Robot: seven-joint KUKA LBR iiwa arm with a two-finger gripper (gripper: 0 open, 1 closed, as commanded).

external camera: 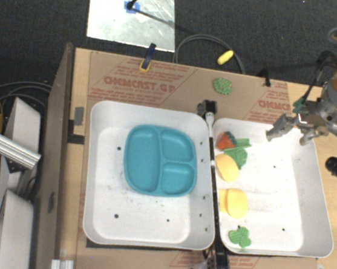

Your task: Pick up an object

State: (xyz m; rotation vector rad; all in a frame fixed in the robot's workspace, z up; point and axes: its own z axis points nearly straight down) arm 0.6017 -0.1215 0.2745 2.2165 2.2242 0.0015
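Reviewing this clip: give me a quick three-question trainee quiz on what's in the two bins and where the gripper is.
1. True or false: the teal plastic divided plate lies in the right white bin.
2. Which bin holds the two yellow toy food pieces?
3. The two-finger gripper hovers over: A) the divided plate, B) the right bin's far edge, C) the small green toy on the cardboard.

Key: 1 false, it lies in the left white bin. 2 the right bin. 3 B.
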